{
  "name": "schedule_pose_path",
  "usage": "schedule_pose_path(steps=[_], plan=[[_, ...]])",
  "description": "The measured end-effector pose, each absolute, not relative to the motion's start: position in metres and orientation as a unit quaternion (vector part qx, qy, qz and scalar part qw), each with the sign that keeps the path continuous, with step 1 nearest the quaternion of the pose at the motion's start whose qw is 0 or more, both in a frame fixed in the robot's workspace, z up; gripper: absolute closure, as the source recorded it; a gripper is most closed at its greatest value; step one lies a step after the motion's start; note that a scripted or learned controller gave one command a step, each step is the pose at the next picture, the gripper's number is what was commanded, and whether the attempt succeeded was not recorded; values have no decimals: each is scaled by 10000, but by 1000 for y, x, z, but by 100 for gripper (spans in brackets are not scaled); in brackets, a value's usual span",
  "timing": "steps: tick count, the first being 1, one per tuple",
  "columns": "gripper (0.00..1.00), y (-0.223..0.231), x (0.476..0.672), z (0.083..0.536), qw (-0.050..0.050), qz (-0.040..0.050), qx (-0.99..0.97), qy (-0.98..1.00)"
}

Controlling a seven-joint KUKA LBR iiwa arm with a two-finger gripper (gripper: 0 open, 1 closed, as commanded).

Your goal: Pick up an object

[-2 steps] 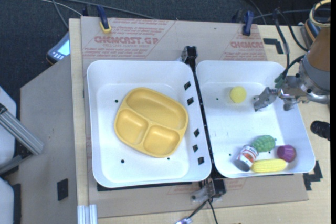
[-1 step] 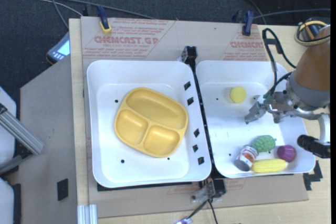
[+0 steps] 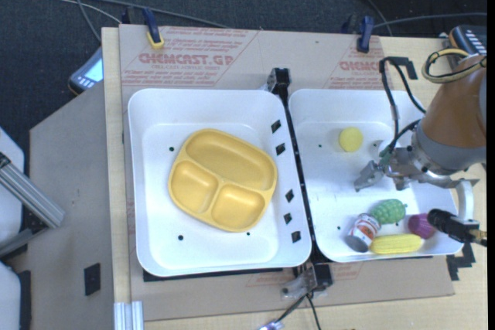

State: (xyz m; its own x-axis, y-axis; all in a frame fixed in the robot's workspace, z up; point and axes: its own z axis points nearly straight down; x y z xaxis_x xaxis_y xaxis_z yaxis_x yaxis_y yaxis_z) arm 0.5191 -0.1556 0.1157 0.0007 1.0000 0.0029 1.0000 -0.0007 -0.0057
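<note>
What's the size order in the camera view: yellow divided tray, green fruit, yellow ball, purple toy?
Largest to smallest:
1. yellow divided tray, by far
2. green fruit
3. yellow ball and purple toy: look alike, and the purple one is partly hidden, so not ranked.
</note>
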Motion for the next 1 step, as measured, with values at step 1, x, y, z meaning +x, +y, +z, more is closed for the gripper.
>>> schedule_pose_path(steps=[1], plan=[[0, -155, 519, 83, 30, 9, -7072, -7071]])
